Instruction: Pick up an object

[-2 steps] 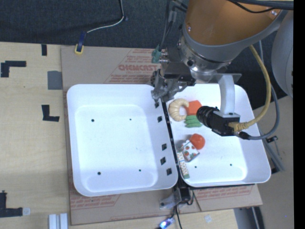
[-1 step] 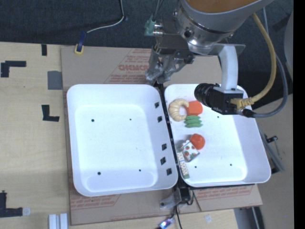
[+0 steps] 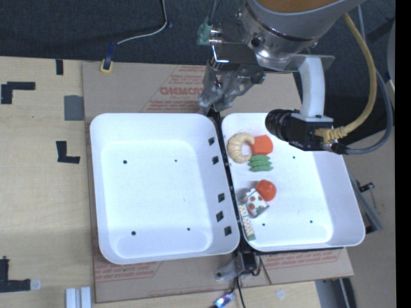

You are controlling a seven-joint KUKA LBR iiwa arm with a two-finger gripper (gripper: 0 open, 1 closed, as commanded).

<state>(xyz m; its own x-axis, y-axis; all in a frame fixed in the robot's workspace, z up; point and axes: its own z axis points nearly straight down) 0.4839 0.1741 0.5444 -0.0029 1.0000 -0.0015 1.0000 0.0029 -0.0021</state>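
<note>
**Small toy foods bunched in one bin, gripper poised above the far rim**

From the camera view, everything worth picking sits in the right bin [image 3: 321, 197], crowded toward the divider it shares with the left bin [image 3: 154, 185]. Taking the cream ring [image 3: 240, 146] as the landmark: an orange block [image 3: 262, 144] touches its right side, a green ridged piece [image 3: 260, 164] lies just below it, and further below sit a red round piece [image 3: 266, 189] and a patterned little box [image 3: 255, 205] touching each other.

These look like light plastic play foods, probably stiff and a bit slick. I'd judge the ring the friendliest target: pinching across one side of its loop would give a good purchase. The red piece could roll out of a pinch.

The gripper [image 3: 215, 101] hangs above the ring, over the far rim where the two bins meet. Whether it is wide or narrow I cannot tell; nothing is visibly held.

The left bin shows bare white floor.
</note>
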